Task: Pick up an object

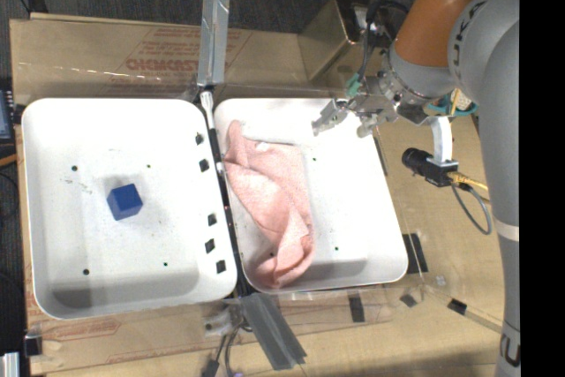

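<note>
A crumpled pink cloth (272,201) lies along the left side of the right bin (362,216), from its back wall down to its front. A small blue cube (124,200) sits in the left bin (62,146), left of its middle. My gripper (345,119) hangs over the back right part of the right bin, to the right of and above the cloth. Its two fingers stand apart and hold nothing.
A cardboard sheet (115,57) lies behind the bins. A grey metal bar (213,40) stands upright at the back between the bins. Black clips (212,216) line the divider. The wooden bench (441,278) extends to the right.
</note>
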### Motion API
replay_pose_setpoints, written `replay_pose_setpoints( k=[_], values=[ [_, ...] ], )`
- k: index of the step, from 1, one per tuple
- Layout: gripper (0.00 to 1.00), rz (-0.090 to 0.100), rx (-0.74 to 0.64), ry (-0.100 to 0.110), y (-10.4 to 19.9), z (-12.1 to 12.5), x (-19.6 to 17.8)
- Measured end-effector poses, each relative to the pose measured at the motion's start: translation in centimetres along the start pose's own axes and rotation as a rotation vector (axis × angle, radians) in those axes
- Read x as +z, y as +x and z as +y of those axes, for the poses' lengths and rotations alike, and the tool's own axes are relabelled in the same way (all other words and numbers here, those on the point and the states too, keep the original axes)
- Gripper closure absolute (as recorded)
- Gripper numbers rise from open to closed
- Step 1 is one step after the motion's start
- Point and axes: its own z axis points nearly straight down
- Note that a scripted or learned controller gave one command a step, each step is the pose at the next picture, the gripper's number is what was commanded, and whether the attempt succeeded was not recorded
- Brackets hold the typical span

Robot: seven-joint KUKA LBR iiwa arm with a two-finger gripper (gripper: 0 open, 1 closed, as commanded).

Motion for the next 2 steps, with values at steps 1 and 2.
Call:
replay_pose_setpoints(
  k=[1,2],
  values=[
    [0.0,0.0,-0.215,0.0,2.8,-0.7,12.8],
    [0.0,0.0,-0.334,-0.002,5.6,-0.9,14.2]
  ],
)
